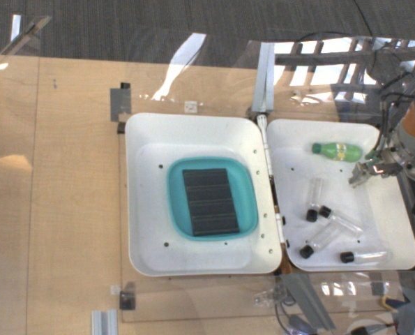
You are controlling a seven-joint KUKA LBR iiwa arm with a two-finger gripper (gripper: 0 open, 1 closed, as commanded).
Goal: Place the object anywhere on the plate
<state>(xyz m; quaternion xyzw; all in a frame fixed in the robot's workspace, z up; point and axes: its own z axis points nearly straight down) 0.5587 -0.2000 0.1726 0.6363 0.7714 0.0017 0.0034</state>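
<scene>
Bottle (337, 151) lying crosswise, cap left

Pale wooden tabletop (54, 187) bearing two shallow white bins, set side by side and touching along their inner edges. The left bin (144, 187) and the right bin (395, 250) rest directly on the wood. Small dark brackets (121, 103) sit at the left bin's outer corners.
</scene>
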